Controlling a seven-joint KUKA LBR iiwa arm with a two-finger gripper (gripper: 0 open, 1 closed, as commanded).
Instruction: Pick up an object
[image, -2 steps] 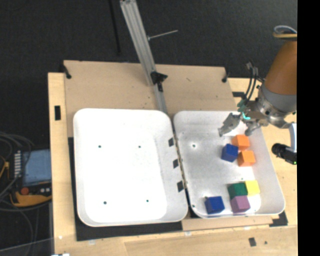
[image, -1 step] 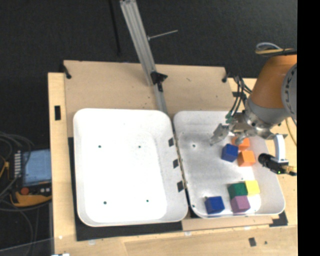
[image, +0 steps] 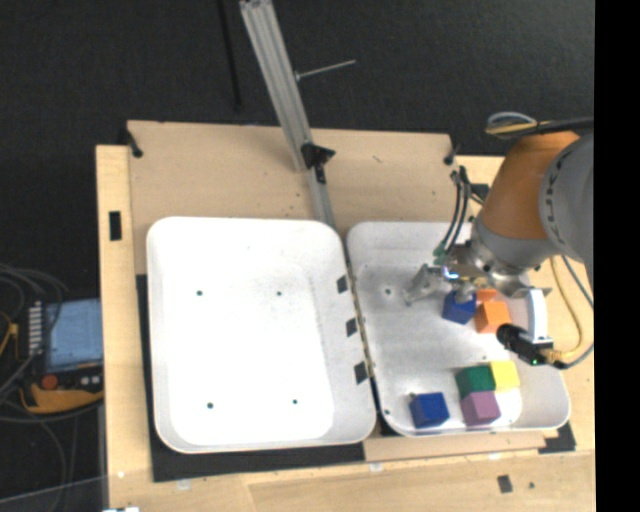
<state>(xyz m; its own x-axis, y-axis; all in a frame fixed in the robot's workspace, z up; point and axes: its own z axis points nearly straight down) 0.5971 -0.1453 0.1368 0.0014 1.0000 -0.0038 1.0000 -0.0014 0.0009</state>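
We see the grey two-finger gripper (image: 452, 278) low in the right shallow white plastic bin (image: 400, 250), just beside a small blue cube (image: 459, 309) touching an orange cube (image: 491, 314); crowding could make a grasp slip or shove both. We cannot tell how the tool stands or whether it holds anything; the wrist hides that. Blue (image: 429, 410), green (image: 475, 381), yellow (image: 504, 375) and purple (image: 481, 406) blocks lie near the front rim.

The arm's wrist hides the gripper (image: 462, 290) — whatever lies between its tips cannot be made out. A blue block (image: 459, 309) and an orange block (image: 492, 315) sit partly covered beneath it — the arm itself runs off the right edge.
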